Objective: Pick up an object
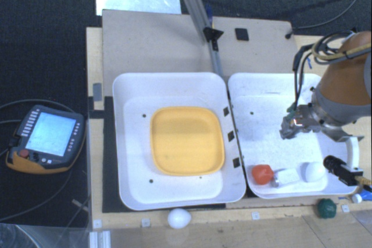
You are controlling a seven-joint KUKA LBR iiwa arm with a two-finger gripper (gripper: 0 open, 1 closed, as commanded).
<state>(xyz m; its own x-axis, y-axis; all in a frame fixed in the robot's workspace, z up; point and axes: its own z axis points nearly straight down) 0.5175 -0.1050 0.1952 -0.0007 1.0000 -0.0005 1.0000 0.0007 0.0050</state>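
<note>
The arm [343, 87] enters from the right edge of the camera view and extends over the right bin [256, 101]. Its orange band sits above the grey wrist section. The gripper [292, 126] is positioned over the bare floor of the right bin, roughly at mid-depth of that bin. Whether the gripper is spread or pressed together cannot be determined from this view. No object is visible at its tip.

Candidate objects lie along the near wall of the right bin, all nearer the camera than the gripper and apart from it:
- A red object [261, 174] lies in the near left corner of the bin, to the lower left of the gripper.
- A small white-and-grey object [283, 177] lies just beside the red object, on its right.
- A white rounded object [313, 171] lies further right, just beside the white-and-grey object, to the lower right of the gripper.

The left bin [125, 125] contains a yellow square plate [187, 140], lying flat near its centre, well apart from the gripper.

Outside the bins, a white egg-shaped object [179, 218] rests on the bench in front of the left bin, and a dark green ball [326, 208] rests in front of the right bin. A teach pendant [45, 137] lies on the floor at the far left
</note>
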